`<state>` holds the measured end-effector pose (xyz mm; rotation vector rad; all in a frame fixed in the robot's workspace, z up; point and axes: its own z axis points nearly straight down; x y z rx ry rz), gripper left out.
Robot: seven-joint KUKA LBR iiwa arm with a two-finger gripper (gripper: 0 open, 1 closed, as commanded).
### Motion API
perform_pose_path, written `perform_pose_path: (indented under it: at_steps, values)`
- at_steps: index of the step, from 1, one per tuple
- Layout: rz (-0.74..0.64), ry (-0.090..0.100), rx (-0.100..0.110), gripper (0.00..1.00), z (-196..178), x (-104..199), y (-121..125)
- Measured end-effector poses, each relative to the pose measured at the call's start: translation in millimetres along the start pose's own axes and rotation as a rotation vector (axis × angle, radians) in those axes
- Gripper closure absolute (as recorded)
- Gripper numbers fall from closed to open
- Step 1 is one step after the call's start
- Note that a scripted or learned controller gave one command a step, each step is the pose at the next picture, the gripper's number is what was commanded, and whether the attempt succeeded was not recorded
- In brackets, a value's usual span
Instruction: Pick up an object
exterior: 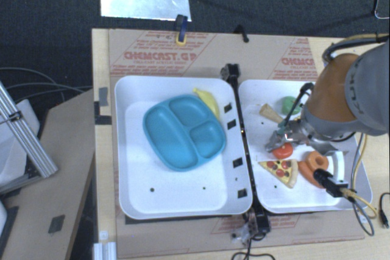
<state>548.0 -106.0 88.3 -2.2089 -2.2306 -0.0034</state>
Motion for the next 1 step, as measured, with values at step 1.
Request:
perform_pose_path:
  at_steps: [1]
  values:
    - [-0.004, 0.0, -0.014, 1.0, -102.3, 77.8, 30.5]
